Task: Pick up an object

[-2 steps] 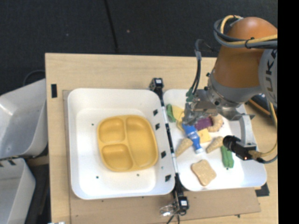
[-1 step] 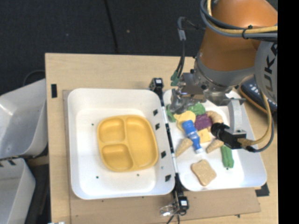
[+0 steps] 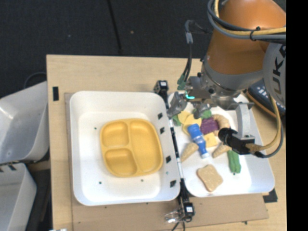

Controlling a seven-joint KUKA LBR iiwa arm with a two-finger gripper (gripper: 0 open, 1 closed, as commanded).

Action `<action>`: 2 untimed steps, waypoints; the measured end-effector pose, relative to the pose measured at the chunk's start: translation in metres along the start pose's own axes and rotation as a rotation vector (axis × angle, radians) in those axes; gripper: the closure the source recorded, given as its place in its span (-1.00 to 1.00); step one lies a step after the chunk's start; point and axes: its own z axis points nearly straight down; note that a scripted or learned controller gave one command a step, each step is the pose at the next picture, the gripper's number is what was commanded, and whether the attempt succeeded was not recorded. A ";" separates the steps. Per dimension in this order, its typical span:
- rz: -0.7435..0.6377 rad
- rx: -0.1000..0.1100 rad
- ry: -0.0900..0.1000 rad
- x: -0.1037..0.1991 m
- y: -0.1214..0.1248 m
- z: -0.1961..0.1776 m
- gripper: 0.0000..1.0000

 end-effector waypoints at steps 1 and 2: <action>0.005 -0.010 0.001 -0.049 -0.032 -0.074 -1.00; -0.005 -0.002 -0.002 -0.047 -0.030 -0.079 1.00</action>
